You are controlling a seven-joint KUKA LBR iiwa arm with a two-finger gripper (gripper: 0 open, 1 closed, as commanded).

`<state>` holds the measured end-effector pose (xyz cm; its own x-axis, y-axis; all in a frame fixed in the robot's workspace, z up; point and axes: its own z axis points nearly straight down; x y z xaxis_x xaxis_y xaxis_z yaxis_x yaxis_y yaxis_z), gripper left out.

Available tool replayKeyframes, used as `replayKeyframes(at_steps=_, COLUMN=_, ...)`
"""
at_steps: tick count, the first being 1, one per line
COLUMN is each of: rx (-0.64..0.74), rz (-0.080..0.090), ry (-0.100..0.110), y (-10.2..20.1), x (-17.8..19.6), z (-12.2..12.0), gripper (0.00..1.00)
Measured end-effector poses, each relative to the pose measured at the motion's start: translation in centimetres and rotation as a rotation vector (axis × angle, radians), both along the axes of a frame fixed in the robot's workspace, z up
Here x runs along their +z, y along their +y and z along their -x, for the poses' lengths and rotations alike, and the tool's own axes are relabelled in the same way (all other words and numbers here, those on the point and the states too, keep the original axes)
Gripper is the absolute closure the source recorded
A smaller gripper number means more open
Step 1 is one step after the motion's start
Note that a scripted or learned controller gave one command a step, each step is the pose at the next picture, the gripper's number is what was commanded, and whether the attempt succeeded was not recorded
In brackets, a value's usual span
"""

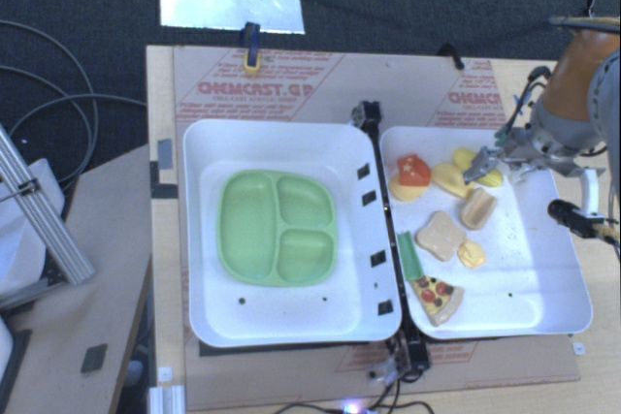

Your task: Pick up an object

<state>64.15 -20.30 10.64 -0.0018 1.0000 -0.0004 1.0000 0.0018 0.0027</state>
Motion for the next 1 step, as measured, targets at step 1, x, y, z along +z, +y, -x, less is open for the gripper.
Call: replayKeyframes(at_steps=1, rx=0.010, rz=-0.002, ry=0.030, y=-0.63, x=-1.42, z=-2.54, gripper=0.00)
